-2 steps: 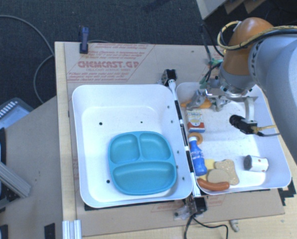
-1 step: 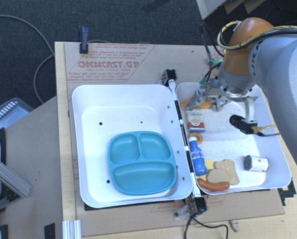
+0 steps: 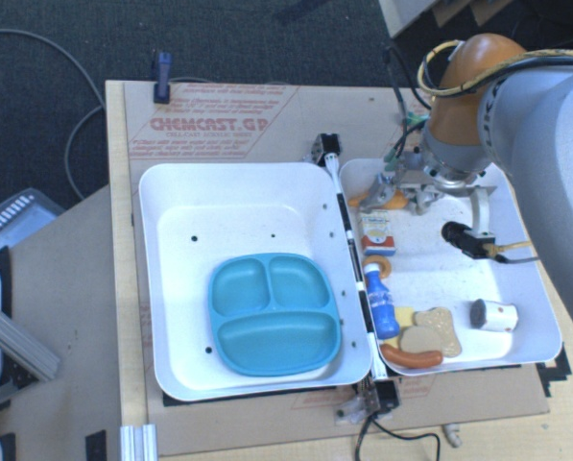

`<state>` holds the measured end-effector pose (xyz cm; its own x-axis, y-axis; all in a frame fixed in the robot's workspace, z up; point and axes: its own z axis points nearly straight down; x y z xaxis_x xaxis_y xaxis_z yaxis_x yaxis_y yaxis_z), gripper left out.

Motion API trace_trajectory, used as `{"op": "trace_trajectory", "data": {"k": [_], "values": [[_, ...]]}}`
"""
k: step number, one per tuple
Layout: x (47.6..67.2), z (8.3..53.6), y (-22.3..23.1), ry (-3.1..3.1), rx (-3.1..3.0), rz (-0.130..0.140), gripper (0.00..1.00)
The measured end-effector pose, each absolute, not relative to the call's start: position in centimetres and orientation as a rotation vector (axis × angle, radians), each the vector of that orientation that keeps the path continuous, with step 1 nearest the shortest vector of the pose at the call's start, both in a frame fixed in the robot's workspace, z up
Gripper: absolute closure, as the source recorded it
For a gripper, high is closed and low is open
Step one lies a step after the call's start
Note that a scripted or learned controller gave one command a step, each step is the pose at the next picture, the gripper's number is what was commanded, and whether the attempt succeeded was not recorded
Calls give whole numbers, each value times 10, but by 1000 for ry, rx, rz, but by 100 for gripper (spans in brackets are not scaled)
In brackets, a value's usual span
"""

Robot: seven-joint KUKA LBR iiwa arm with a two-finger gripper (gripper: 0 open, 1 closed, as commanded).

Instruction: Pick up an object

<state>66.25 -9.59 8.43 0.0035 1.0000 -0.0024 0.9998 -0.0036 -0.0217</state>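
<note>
Toy hot dog (image 3: pixel 411 357) flat at right bin's (image 3: pixel 540 339) near edge

Glossy white plastic bins (image 3: pixel 171 257); smooth blue plastic divided plate (image 3: pixel 274 312); matt printed cardboard sheet (image 3: pixel 209 128) beneath.

The arm (image 3: pixel 545 142) is reaching in from the right side of the counter, its broad grey body filling the upper right and sloping toward the counter's far edge. The orange band (image 3: pixel 468 70) is sitting above the wrist (image 3: pixel 454 152), with cables looping over it. The wrist is pointing down and slightly left, over the far part of the right side of the counter. The gripper (image 3: pixel 411 195) is hanging low beneath the wrist, its metal parts spreading out to either side.
</note>
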Motion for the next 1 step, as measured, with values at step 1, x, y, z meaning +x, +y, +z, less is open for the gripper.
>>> {"op": "trace_trajectory", "data": {"k": [1], "values": [[662, 84, -96, -2208, -2215, 25, 0]]}}
